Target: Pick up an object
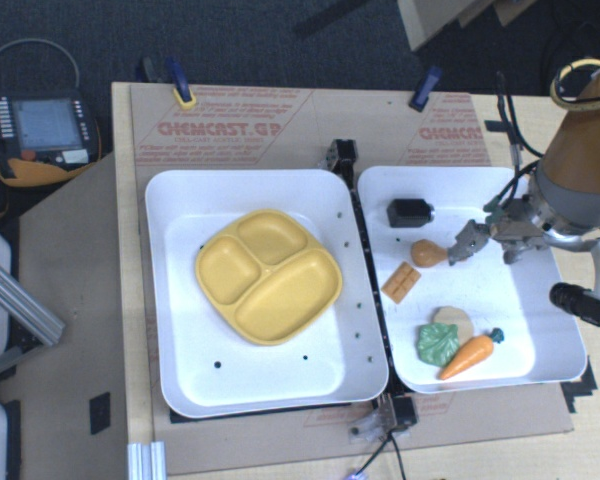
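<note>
Gripper (488,245) hovers over the right bin (548,358), fingers spread apart with nothing between them, tips just right of a small brown potato-looking piece (429,254). Nearby sit a black block (409,211), a waffle-textured cracker (401,283), a leafy green thing (437,344) and a toy carrot (469,356). The left bin (170,268) has a yellow divided plate (269,275) in it.

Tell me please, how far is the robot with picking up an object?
Done: the gripper is over the right bin, close to the orange-brown piece. In hand: nothing shows between its fingers. Left: the whole grasp and lift. The black block, waffle piece, lettuce and carrot all lie in that bin. The yellow plate sits in the left bin.
</note>
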